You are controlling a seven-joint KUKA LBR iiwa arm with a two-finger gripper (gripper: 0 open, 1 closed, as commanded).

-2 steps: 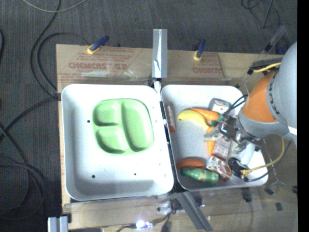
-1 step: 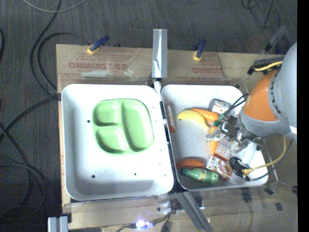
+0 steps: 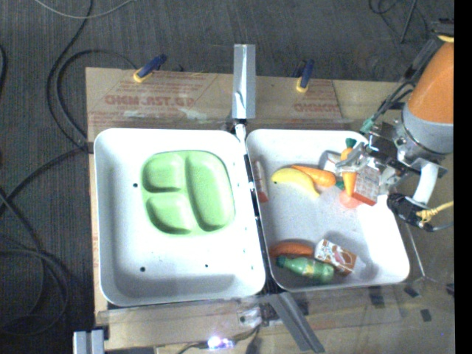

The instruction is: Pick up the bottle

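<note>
Gripper [image 3: 359,169] sits low over the right bin's [image 3: 383,268] far right side, tangled visually with an orange-red carton [image 3: 363,188]; opening width unreadable. Just left of it: carrot [image 3: 317,174] and banana [image 3: 292,178]. Green bottle [image 3: 308,269] lies well toward the near wall, left of the tool, beside a small juice box [image 3: 335,256] and sausage [image 3: 293,248].

A green divided tray [image 3: 188,192] lies in the left bin [image 3: 110,271]; a banana [image 3: 295,178], carrot [image 3: 318,175] and small carton [image 3: 335,257] sit at right.
</note>
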